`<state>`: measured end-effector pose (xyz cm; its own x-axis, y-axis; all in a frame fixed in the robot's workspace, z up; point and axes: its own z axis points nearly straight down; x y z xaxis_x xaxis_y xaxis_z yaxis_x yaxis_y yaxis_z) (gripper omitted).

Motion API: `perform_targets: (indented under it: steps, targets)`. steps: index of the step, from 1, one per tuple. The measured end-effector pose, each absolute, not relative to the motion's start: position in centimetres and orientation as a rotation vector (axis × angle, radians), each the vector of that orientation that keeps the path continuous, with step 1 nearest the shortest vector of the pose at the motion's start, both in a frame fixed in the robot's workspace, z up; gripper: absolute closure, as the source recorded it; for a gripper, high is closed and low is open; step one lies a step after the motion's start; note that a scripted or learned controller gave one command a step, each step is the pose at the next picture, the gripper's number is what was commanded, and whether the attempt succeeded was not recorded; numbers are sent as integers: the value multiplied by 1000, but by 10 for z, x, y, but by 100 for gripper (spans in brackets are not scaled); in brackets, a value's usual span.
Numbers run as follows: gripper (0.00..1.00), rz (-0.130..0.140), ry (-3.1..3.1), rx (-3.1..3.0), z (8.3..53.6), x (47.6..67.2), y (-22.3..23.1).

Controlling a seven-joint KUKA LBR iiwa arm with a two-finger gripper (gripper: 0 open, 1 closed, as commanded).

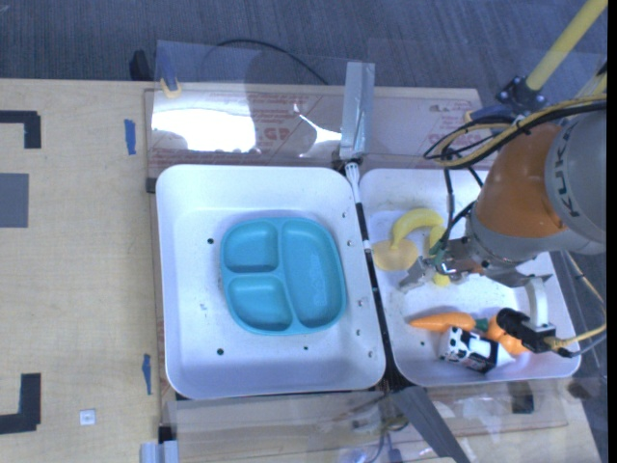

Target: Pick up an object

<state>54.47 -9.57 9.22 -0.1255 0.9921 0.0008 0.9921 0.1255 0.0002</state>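
Note:
In the right bin [386,355] lie a yellow banana [416,224], a pale yellow piece [393,255] beside it, an orange carrot [442,321] and a small black-and-white toy [467,347]. My gripper [430,268] reaches in from the right and hangs low over the bin's middle, just below the banana's near end. A bit of yellow [442,279] shows right at the gripper. The arm's orange band hides the bin's right part.
The left bin [183,345] holds a blue divided plate [282,274] in its middle. Another orange piece [502,335] lies at the right bin's front right, next to the toy. The wall between the bins [366,258] runs just left of the pale piece.

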Motion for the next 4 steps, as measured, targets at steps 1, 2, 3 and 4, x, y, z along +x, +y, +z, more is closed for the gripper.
perform_targets:
  steps: [1, 2, 3, 4]
  targets:
    - [0, -4, -2271, -2177, 120, 537, -108]
    - [0, -4, -2276, -2169, 87, 584, -118]
    - [100, -11, -2278, -2178, 99, 586, -120]
    - [100, -11, -2460, -1969, 206, 648, -72]
